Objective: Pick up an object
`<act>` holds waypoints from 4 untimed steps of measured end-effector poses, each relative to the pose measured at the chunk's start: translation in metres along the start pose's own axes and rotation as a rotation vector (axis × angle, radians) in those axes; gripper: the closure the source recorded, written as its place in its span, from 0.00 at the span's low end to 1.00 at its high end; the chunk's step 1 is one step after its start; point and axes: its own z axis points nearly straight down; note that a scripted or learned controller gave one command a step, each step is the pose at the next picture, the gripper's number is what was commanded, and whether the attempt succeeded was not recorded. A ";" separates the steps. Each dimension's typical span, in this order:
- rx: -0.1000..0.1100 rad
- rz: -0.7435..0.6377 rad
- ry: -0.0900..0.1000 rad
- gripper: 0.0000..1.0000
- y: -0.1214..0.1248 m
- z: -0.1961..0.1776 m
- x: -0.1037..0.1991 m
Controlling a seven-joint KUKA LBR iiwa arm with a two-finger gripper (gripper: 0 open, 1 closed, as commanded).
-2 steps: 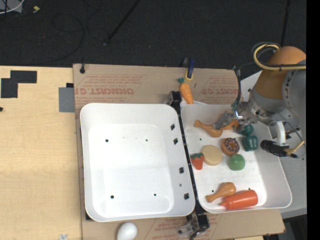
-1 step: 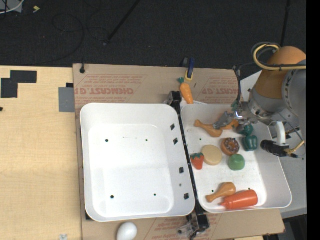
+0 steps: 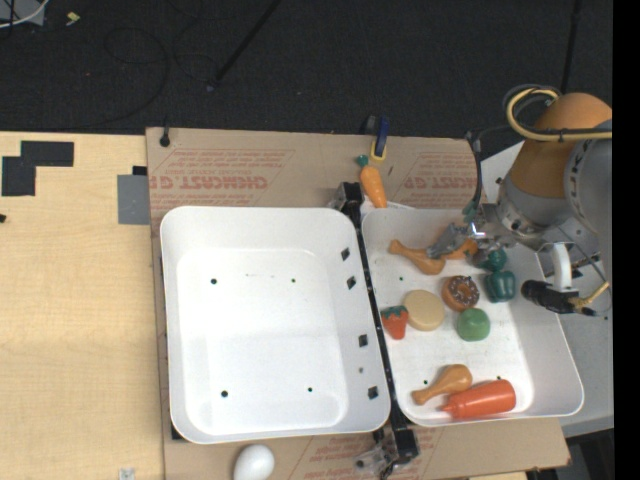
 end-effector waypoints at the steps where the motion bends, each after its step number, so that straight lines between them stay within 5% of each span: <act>1: 0.000 0.000 0.000 0.00 0.000 0.000 0.000; 2: 0.001 0.002 -0.013 1.00 -0.001 -0.013 -0.007; 3: -0.006 -0.001 -0.024 1.00 -0.003 -0.165 0.129; 4: -0.007 0.012 -0.031 1.00 -0.007 -0.354 0.119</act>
